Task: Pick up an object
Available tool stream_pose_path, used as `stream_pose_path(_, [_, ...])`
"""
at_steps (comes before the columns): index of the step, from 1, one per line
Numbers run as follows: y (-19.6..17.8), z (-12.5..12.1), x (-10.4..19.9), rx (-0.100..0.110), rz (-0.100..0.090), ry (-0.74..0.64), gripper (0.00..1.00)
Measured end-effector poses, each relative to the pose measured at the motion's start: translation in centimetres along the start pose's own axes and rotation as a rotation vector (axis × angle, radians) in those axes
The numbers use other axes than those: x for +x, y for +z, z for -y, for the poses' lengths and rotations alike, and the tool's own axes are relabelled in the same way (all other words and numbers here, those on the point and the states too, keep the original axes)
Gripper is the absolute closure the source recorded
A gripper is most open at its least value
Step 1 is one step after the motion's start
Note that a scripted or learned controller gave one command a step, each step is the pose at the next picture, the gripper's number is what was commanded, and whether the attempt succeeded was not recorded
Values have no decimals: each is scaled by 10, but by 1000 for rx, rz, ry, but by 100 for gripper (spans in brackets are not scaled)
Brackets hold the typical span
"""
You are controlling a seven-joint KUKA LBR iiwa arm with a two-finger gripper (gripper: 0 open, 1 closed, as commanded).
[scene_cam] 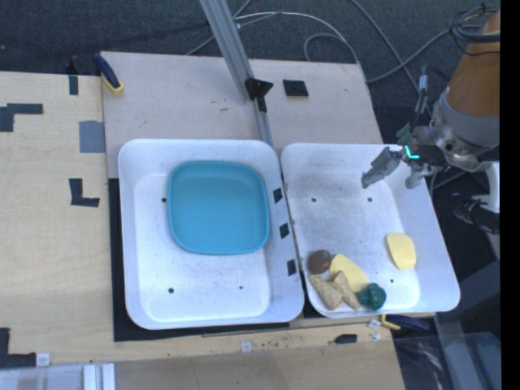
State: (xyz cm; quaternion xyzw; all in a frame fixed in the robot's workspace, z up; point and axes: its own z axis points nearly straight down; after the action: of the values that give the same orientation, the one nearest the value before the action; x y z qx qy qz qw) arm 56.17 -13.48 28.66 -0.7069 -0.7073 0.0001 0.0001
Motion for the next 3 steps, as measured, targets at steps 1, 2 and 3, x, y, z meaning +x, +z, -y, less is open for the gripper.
stream_pose_path(1, [0,0,0,0,0,0,0])
stream_pose_path(2, [47,2,-8,4,0,1,0])
stream_pose_path(3, [104,-1,-16,6,-1,1,0])
